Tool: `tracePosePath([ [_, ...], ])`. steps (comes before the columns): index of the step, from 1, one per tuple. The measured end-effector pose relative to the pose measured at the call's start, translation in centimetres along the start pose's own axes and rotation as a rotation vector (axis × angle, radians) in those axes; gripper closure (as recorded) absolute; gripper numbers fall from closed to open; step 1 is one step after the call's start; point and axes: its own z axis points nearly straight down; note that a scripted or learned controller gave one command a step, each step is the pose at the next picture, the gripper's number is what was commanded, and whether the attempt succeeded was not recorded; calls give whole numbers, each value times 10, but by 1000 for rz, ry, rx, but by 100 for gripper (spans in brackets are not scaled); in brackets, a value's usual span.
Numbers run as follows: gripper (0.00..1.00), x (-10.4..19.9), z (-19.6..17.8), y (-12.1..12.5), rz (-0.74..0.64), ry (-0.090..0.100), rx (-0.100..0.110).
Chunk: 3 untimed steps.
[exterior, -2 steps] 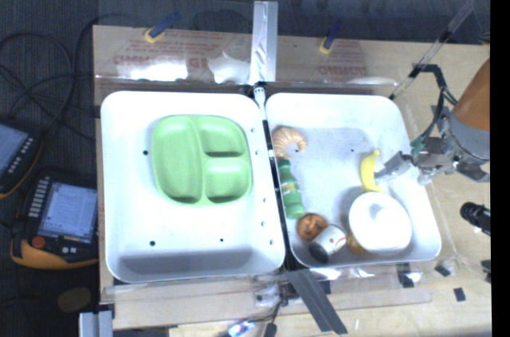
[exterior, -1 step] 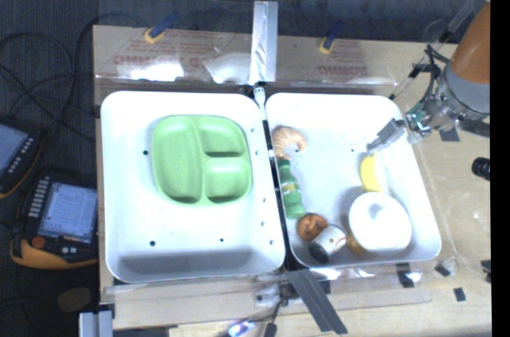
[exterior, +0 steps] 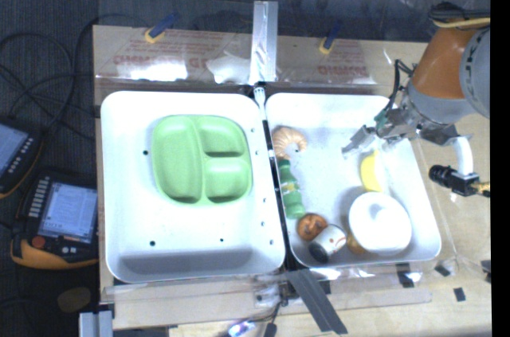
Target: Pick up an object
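My gripper (exterior: pixel 365 138) hangs over the upper right part of the right bin (exterior: pixel 335 108), nothing visibly in it. A yellow banana-like piece (exterior: pixel 370 172) lies just below it. In the same bin I see a large white round bowl (exterior: pixel 380 221), a brown ball-shaped object (exterior: pixel 312 226), a small dark-and-white cup (exterior: pixel 327 242), a green bottle (exterior: pixel 289 189) along the left wall, and an orange-and-white shell-like item (exterior: pixel 288 140) at the upper left.
A green divided plate (exterior: pixel 201 158) lies in the left bin (exterior: pixel 127 232). A metal divider (exterior: pixel 264 41) stands between the bins at the back. The grey arm with its orange band (exterior: pixel 446 64) enters from the right. Cables and a tablet (exterior: pixel 68 208) lie off the bench's left side.
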Motion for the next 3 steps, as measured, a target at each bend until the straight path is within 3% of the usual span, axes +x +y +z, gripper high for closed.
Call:
tracePosePath([
  [1,100,1,-9,1,-2,-1,0],
  [2,0,1,-9,1,-2,-1,0],
  [3,0,-2,52,60,-101,-3,-3],
])
